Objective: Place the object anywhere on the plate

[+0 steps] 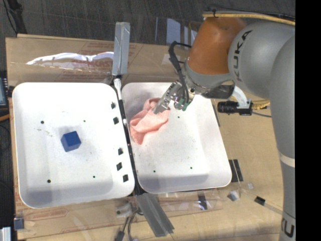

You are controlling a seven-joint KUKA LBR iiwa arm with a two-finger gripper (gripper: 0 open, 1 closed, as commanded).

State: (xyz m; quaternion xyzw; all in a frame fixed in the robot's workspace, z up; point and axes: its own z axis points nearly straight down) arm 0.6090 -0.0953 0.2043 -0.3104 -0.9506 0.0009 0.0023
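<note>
Two shallow white plastic bins sit side by side on the cardboard-covered table (60,59). Left bin (30,134): one small blue cube (71,140), left of centre, well apart from everything else. A dark divider strip with black clips (120,134) runs between the bins. Crumpled clear plastic film (70,60) lies on the table behind the left bin.

Right bin (200,154): crumpled pink cloth (147,122) in the upper-left part, close to the divider wall. The grey arm with orange band (215,44) reaches in from the right. Gripper (168,103) is tilted down at the cloth's upper right edge, touching it. Cannot tell whether it is open or closed, nor whether cloth is caught in it.
</note>
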